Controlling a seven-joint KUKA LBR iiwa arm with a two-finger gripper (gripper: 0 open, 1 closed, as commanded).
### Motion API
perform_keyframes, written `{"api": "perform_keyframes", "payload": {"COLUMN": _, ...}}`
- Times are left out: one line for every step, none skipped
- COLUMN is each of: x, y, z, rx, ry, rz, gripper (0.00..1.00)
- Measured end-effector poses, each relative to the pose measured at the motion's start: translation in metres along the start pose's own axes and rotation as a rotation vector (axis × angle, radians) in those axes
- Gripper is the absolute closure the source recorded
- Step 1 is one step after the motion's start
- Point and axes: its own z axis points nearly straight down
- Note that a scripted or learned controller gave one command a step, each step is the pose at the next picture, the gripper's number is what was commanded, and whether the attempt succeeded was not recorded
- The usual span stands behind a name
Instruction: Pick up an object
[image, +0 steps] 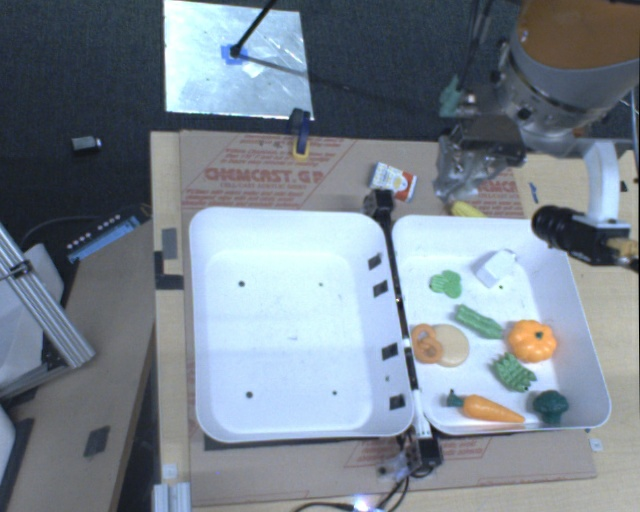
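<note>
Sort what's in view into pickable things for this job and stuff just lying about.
Job: pumpkin, carrot, broccoli, white block, pretzel, gripper.

Lying about: yellow clamp, small packet, foil sheet.

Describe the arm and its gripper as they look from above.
The arm is grey with a broad orange band above the wrist. Dark cables trail beside it. Its gripper is a boxy block of silvery-grey metal, with a small teal part at its side.

I see dark carpeted floor (80, 60) at the far side, a shiny metal sheet (237, 60) lying on it, and the tan desk (110, 300) under printed cardboard (260, 170).
</note>
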Motion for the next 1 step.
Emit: {"api": "perform_keyframes", "payload": {"x": 0.0466, "y": -0.0465, "z": 0.0282, "rx": 0.001, "ry": 0.001, "rz": -0.003, "gripper": 1.00}}
